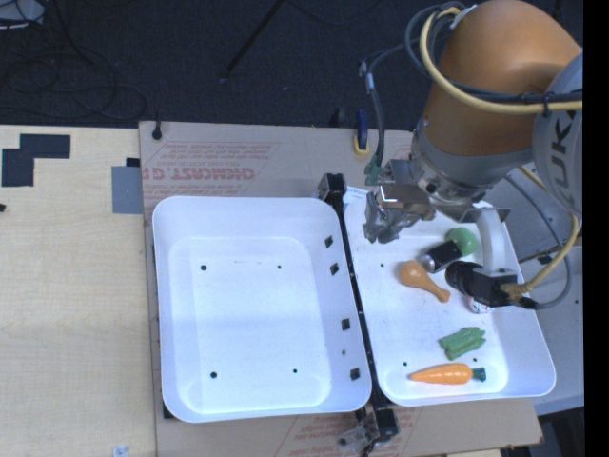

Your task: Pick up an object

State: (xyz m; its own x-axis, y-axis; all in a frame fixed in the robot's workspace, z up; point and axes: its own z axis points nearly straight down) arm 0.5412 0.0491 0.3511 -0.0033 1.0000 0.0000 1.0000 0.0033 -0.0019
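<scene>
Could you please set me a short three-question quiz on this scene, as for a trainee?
1. True or false: the orange plastic carrot lies in the left white bin.
2. Which lies nearest the gripper? A) the carrot B) the green ridged toy vegetable C) the tan pear-shaped toy
3. Fill in: the gripper hangs over the ___ bin.
Key: 1 false, it lies in the right white bin; 2 C; 3 right.

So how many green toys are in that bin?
2. A round green one lies in the right bin's far part, close by the arm; a ridged green one lies nearer, beside the carrot. The arm may hide more.
</scene>
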